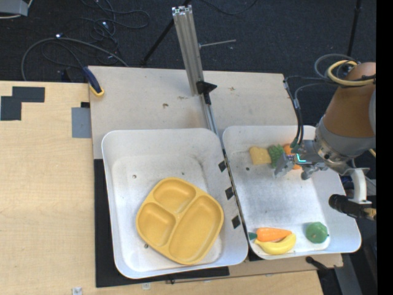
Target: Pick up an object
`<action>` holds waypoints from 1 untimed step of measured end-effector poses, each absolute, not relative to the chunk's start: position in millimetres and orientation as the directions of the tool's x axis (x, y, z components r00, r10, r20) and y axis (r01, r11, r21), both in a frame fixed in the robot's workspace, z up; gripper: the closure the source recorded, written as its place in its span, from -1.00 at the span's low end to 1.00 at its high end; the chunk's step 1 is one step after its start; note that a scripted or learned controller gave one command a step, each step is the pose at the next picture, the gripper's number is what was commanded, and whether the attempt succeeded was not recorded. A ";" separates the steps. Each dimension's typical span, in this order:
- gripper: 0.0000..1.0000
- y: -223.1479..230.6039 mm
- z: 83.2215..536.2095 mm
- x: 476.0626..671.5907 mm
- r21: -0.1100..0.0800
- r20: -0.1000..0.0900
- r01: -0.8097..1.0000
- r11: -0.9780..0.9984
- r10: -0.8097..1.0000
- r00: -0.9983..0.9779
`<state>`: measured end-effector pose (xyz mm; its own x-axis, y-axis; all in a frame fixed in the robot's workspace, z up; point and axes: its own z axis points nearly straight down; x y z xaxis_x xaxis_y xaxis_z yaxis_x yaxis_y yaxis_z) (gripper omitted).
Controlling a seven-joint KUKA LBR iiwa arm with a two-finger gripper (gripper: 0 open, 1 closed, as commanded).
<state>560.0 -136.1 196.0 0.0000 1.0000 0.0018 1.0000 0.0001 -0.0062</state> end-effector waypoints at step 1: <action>-1.00 -136.2 197.1 560.7 -0.004 0.001 1.000 0.000 1.000 0.000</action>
<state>560.7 -136.2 197.1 -0.0002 1.0000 0.0013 1.0000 0.0003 -0.0035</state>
